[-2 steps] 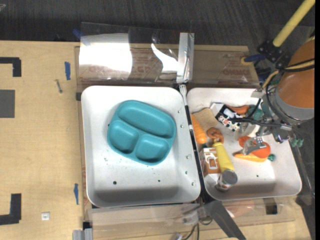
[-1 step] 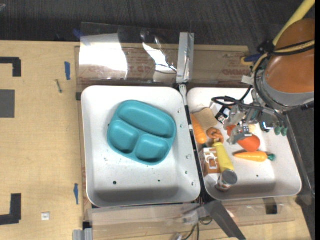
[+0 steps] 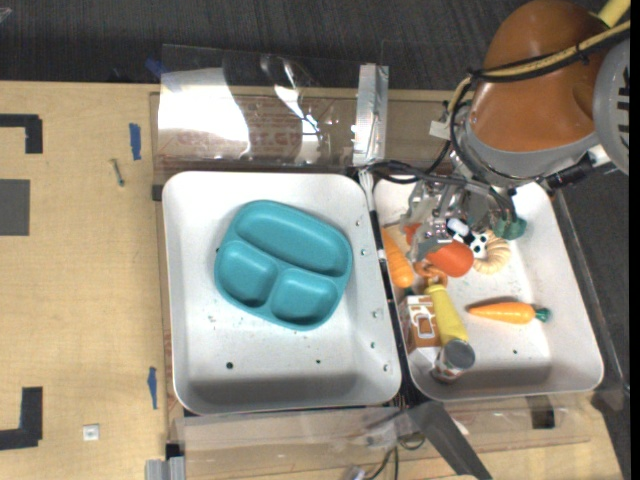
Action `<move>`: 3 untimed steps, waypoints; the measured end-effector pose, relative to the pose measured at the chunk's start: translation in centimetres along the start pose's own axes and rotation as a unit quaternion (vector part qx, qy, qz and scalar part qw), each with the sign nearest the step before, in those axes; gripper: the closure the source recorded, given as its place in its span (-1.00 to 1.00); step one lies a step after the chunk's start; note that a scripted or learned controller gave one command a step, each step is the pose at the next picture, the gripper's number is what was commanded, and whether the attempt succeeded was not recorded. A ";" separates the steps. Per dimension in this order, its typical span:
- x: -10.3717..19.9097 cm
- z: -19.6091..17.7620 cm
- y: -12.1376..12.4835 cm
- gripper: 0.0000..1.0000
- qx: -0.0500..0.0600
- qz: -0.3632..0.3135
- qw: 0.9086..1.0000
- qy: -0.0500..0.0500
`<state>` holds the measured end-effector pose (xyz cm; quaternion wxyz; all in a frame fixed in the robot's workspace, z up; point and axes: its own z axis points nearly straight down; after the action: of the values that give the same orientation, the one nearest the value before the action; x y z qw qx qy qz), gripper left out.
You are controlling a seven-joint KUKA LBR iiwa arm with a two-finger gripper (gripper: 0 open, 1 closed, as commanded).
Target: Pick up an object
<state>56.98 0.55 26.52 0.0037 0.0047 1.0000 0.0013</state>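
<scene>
At the upper right of the frame the grey and orange arm [image 3: 535, 78] reaches down into the right bin [image 3: 575, 343]. Its gripper [image 3: 440, 230] sits low over a cluster of small objects, among them an orange ball [image 3: 452, 259]; whether it grips anything cannot be told. A toy carrot [image 3: 503, 313] lies apart, lower right. The left bin [image 3: 190, 298] holds a teal divided plate [image 3: 283, 262].

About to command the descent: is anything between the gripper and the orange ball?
Nothing visible. The gripper hangs right over the orange ball, with a small soccer ball close beside it on the right.
</scene>
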 end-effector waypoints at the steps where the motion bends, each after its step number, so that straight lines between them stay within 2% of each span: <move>1: 7.5 3.9 1.9 1.00 0.001 0.065 0.998 0.003; 2: 3.6 -1.9 -8.4 1.00 0.003 0.042 0.999 -0.002; 3: 1.0 0.7 -4.3 1.00 0.001 0.066 0.998 0.001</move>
<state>55.99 -3.78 25.83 0.0027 0.0705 0.9975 0.0009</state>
